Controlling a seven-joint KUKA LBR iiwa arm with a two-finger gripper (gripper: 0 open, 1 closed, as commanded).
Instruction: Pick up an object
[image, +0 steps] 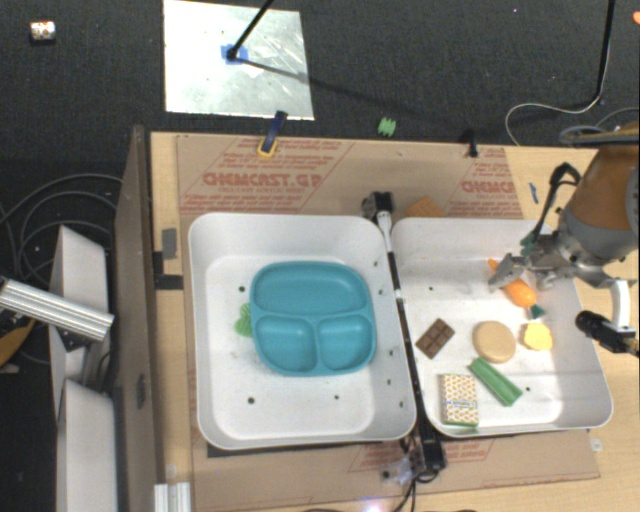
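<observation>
Right bin (585, 400), upper half: gripper (512, 272) stood low over the floor at the end of the grey arm (595, 225), its tip next to an orange round piece (520, 293), the likeliest thing to be picked; whether the tip touched the piece, and how far the hand was open, could not be told, and nothing was seen held in it. Step in hand, by judgement: closing on the orange piece; a round body would tend to roll off, so the closing line ought to be centred over it and the descent carried right to the bin floor before closing, then lifted straight. Neighbours in the same bin: yellow piece (538, 337) just below the orange one, near enough to be nudged; tan round disc (494, 342) beside the yellow; brown block (435, 337) further left; green stick (496, 381) and patterned small box (458, 398) toward the near rim, well apart from the work. Left bin (215, 330): teal compartment tray (312, 316) with a green item (244, 320) showing at its left edge; no hindrance. Obstruction, by judgement: the yellow piece, and the bin's right wall close to the arm.
</observation>
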